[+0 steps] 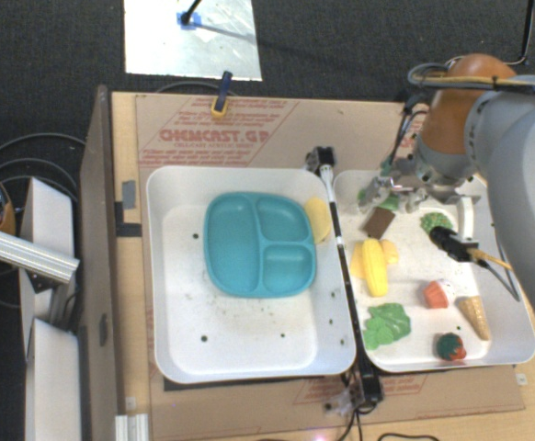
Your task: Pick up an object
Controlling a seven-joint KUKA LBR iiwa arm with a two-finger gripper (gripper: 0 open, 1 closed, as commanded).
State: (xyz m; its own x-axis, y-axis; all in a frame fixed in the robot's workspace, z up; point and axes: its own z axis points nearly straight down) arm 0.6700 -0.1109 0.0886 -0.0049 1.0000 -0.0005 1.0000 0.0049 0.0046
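My gripper (389, 194) hangs over the far left part of the right bin (516, 338), below the grey wrist with its orange band. A brown block (379, 220) lies tilted just in front of the gripper, close to it or touching it; I cannot tell which. Nearer the front lie a yellow corn cob (374, 265), a green leafy piece (387, 324), an orange-red cube (436, 294), a tan cone (475, 315) and a red and green berry (449, 345). A green broccoli-like piece (436, 220) sits under the wrist.
The left bin (180, 338) holds a teal divided plate (258, 244), and a pale yellow fruit (318, 217) rests against its right wall. A clamp (321, 160) sits where the two bins meet at the back. Cardboard lies under both bins.
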